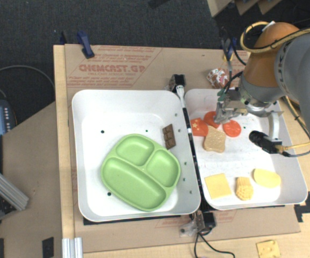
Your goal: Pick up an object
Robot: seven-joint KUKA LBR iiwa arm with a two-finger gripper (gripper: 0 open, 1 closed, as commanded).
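Note:
My gripper (224,114) hangs low over the back of the right bin (292,190), right above a red tomato slice (210,117) that it partly hides. Two more red slices lie close by, one to the left (199,127) and one to the right (232,129). A tan bread slice (215,141) lies just in front of the gripper. Nearer the front are a yellow cheese square (217,185), a small corn cob (243,187) and a pale yellow oval piece (266,178). I see nothing held in the gripper.
The left bin (90,112) holds a green divided plate (140,171) and a brown chocolate bar piece (169,136) by its right wall. A small red-and-white wrapped item (217,77) lies on the cardboard behind the right bin.

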